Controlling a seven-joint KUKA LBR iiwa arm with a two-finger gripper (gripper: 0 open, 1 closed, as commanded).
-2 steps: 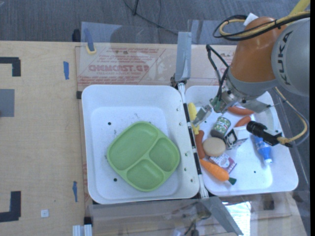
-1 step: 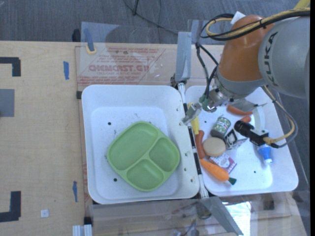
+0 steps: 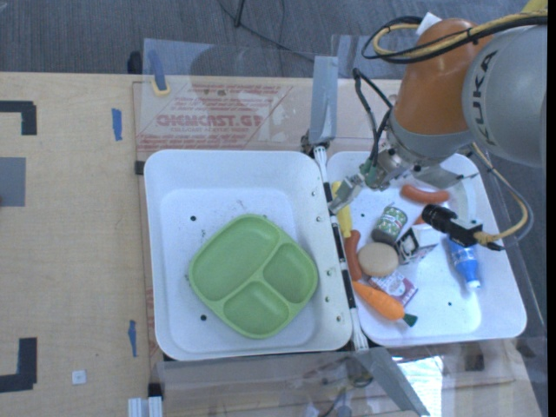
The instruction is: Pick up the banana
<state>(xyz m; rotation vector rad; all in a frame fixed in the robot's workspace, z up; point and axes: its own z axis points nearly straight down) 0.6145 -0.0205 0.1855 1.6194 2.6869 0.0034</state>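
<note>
A: Where is the tool (image 3: 347, 189) being held?

B: At the right bin's (image 3: 499, 315) left wall, above the banana (image 3: 345, 221); nothing is being gripped, and its opening cannot be told.

A: The step?

B: Approach, likely. A descent is being called for; the arm (image 3: 452, 85) is being reached in from the right.

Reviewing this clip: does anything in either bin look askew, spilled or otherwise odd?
Nothing looks spilled or broken. The toy items are crowded into the right white bin, with the orange carrot lying aslant near its front. The green divided plate sits skewed in the left white bin. The yellow banana lies pressed against the divider.
</note>
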